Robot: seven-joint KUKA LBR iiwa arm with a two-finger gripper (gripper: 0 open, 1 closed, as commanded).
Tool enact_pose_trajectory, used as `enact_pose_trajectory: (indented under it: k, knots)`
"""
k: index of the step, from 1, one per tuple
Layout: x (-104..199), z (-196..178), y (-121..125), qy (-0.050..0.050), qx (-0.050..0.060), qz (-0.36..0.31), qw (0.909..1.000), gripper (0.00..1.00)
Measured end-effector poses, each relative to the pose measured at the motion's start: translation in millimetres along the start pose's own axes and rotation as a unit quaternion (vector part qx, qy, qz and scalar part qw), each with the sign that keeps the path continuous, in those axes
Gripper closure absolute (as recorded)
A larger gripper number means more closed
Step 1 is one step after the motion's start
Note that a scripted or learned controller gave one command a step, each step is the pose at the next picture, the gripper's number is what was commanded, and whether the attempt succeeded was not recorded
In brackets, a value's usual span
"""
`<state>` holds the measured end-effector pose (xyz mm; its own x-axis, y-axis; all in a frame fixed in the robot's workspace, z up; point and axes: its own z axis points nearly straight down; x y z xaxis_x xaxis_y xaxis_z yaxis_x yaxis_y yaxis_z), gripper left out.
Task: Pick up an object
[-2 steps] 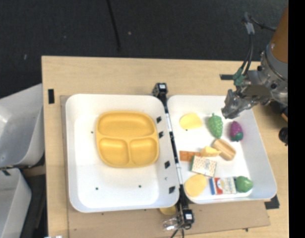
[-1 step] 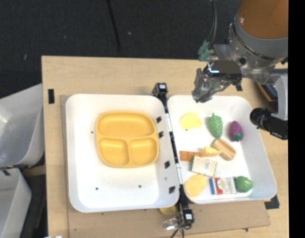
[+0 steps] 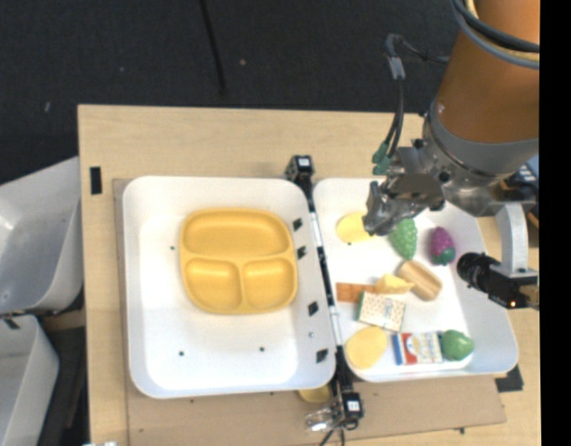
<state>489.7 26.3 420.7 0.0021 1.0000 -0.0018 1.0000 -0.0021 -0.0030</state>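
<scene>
My gripper (image 3: 385,214) hangs over the upper left part of the right bin (image 3: 494,337), beside a yellow round piece (image 3: 351,228) and a green bumpy vegetable (image 3: 405,238). Its dark fingers point down just above these two items. A purple fruit (image 3: 441,244) lies to the right of the green one. Lower in the same bin lie a tan bread-like roll (image 3: 421,280), an orange block (image 3: 348,293), a white card packet (image 3: 382,311), a yellow disc (image 3: 366,347), a red-and-white box (image 3: 416,347) and a green pepper-like toy (image 3: 457,345).
The left bin (image 3: 146,342) holds a yellow three-compartment plate (image 3: 238,258). A divider rail with black clips (image 3: 318,268) runs between the bins. A black cylindrical fixture (image 3: 487,280) sticks in at the right bin's right side. The wooden bench (image 3: 174,137) surrounds both bins.
</scene>
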Motion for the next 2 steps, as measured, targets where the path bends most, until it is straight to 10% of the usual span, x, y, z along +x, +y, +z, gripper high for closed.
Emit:
enact_pose_trajectory:
  k: [2]
  knots:
    - [0,-24,2,-0.001,-0.003,-0.006,1.0,1.0]
